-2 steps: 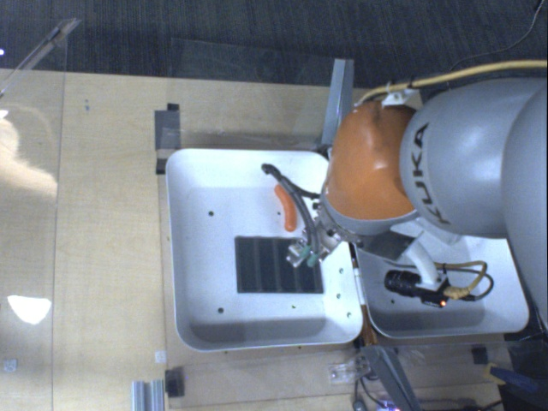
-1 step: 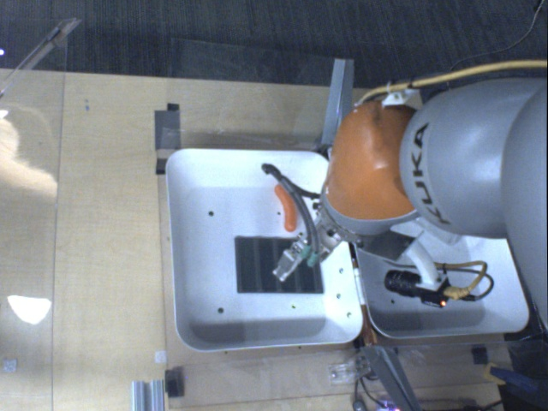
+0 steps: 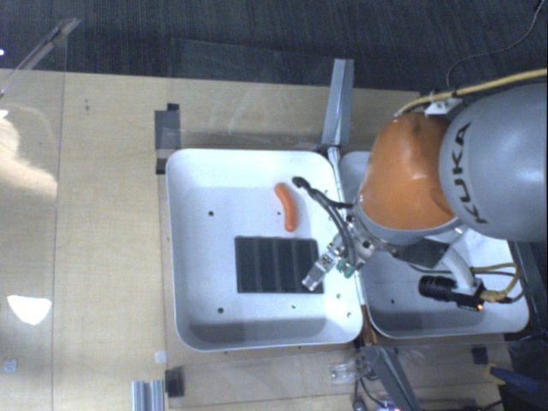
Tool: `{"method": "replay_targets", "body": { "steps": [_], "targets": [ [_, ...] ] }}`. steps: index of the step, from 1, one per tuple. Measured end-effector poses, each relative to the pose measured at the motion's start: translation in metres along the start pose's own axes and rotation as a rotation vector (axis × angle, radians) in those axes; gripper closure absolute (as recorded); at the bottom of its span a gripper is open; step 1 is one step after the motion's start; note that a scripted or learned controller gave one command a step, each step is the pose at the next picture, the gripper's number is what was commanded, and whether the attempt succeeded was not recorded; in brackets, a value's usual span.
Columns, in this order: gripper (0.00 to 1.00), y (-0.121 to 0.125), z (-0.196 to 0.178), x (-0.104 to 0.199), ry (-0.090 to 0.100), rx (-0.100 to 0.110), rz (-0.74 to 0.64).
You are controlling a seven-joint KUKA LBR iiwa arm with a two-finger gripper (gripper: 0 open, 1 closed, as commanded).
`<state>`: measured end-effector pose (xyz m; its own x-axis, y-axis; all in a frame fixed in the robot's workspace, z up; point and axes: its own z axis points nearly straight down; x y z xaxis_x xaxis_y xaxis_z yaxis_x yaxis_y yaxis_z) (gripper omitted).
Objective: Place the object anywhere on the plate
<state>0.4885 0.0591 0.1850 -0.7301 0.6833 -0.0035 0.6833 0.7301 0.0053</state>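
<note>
An orange sausage-shaped object (image 3: 287,205) lies in the left bin (image 3: 197,229), near its upper middle. Just below it a dark ribbed rectangular plate (image 3: 270,264) rests flat on the bin floor. My gripper (image 3: 315,276) hangs over the plate's right edge, below and to the right of the orange object and apart from it. The grey arm with its orange band (image 3: 407,178) covers much of the gap between the two bins.
The right bin (image 3: 411,315) is largely hidden under the arm; a black connector with cable (image 3: 445,289) hangs over it. A grey upright post (image 3: 338,101) stands behind the bins. Wooden bench surface lies all around.
</note>
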Motion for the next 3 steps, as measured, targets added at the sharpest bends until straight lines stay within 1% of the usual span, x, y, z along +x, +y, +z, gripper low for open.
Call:
{"method": "replay_targets", "body": {
  "steps": [1, 2, 3],
  "targets": [
    [0.00, -0.024, -0.005, -0.024, -0.002, -0.002, 0.158],
    [0.00, 0.060, -0.023, -0.022, 0.001, 0.000, -0.019],
    [0.00, 0.083, 0.072, 0.015, 0.003, 0.004, 0.024]
  ]
}}
